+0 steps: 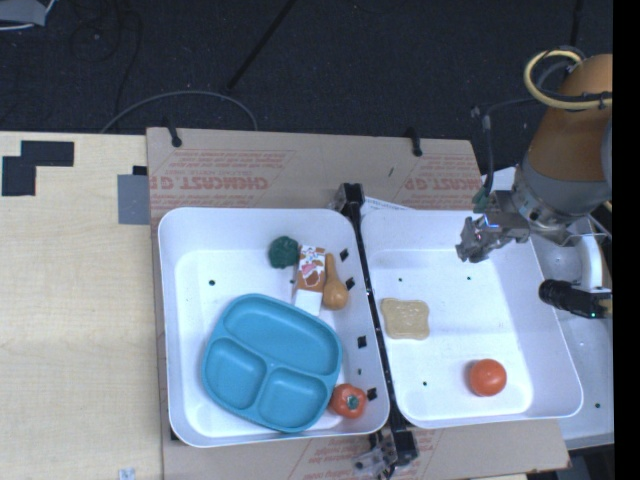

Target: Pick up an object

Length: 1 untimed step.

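Observation:
My gripper [478, 244] hangs over the far right part of the right bin [545, 408], above its back wall. In that bin lie a pale beige slice of bread [405, 318] near the left wall and a red tomato [487, 377] toward the front; both are apart from the gripper. The left bin [185, 258] holds a blue divided plate [272, 362], a dark green lump [284, 251], a small white carton [311, 269], an orange-brown piece [334, 288] and a small red tomato [348, 400] at the front right corner.
The two bins share a black divider [365, 298] down the middle. They rest on a cardboard sheet [300, 173] over a wooden bench [70, 318]. The arm's grey body and orange band [570, 138] fill the upper right.

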Available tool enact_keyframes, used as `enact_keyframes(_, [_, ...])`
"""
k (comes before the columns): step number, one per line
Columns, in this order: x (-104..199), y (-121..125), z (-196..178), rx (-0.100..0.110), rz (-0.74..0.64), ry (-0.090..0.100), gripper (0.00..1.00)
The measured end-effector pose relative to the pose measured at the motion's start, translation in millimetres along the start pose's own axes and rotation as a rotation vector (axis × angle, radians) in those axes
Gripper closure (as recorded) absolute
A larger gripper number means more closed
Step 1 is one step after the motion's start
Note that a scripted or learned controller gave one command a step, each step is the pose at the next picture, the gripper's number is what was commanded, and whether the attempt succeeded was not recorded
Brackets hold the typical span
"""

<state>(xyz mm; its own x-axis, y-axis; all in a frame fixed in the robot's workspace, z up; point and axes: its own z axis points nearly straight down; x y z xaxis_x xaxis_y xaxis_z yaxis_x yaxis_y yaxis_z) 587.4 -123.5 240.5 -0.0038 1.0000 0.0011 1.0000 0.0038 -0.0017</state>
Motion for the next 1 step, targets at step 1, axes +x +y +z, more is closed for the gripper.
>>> enact_keyframes(1, [51.5, 15.2, -5.2, 0.000, 0.000, 0.000, 1.00])
